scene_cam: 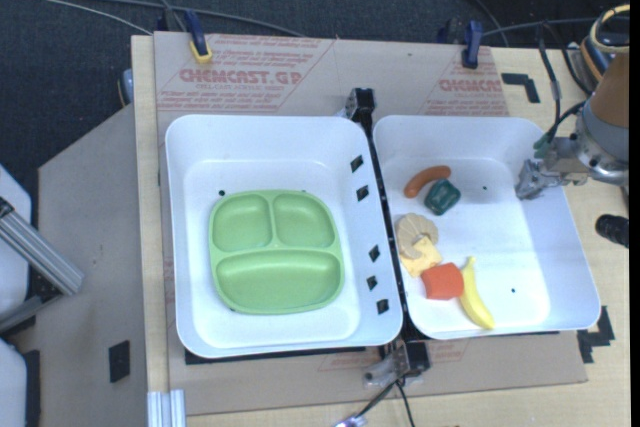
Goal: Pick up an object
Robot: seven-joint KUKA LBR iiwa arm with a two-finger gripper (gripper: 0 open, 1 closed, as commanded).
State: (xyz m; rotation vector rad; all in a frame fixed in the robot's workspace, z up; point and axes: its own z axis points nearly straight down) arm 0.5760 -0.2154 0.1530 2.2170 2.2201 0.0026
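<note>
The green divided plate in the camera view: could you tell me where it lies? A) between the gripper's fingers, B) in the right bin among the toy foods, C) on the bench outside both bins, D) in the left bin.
D: the green divided plate lies flat on the floor of the left bin, while the gripper is over at the right bin's far edge.
</note>
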